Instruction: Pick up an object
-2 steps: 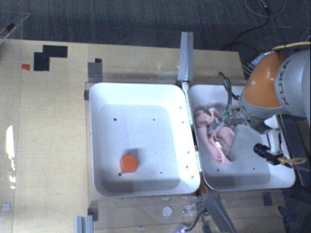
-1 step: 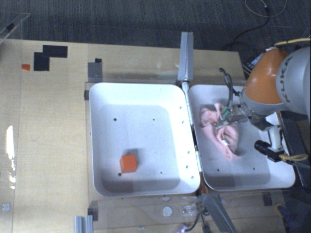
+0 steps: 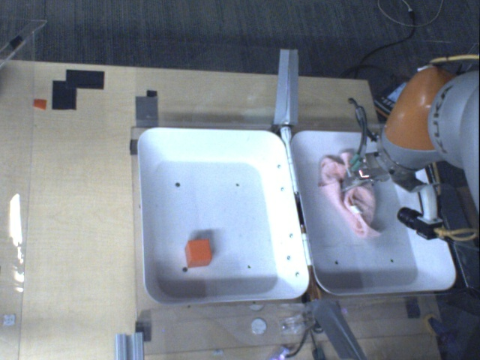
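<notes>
Grasp step in hand: gripper [image 3: 363, 172] sits down on pink cloth [image 3: 347, 191] in right bin [image 3: 390, 276]. Finger state: cannot tell. Next move calls for a confirmed pinch, then lift.

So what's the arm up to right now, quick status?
Gripper down on pink cloth in right bin; grip unclear. Orange block alone in left bin. Nothing in the way.
</notes>
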### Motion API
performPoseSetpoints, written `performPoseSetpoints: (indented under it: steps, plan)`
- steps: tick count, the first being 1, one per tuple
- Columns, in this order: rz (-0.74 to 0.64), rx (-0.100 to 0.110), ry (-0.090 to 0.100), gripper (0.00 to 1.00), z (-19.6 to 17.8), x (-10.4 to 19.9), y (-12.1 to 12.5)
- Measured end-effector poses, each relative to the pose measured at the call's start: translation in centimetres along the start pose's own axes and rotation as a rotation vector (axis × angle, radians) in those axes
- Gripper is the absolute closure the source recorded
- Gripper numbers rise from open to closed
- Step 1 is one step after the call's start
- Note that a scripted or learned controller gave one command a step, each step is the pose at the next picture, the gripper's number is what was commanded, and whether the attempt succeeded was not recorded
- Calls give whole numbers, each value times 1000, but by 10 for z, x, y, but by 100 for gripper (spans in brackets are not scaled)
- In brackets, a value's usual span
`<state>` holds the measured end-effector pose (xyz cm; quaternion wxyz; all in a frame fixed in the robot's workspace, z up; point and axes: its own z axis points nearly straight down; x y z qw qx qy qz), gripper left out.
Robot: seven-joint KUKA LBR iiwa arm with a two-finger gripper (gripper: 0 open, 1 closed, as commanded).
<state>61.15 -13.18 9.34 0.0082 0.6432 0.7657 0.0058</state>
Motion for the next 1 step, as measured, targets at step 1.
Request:
performPoseSetpoints:
  steps: [1]
  plan:
    - [-113, 9, 3, 100, -93, 70, 41]
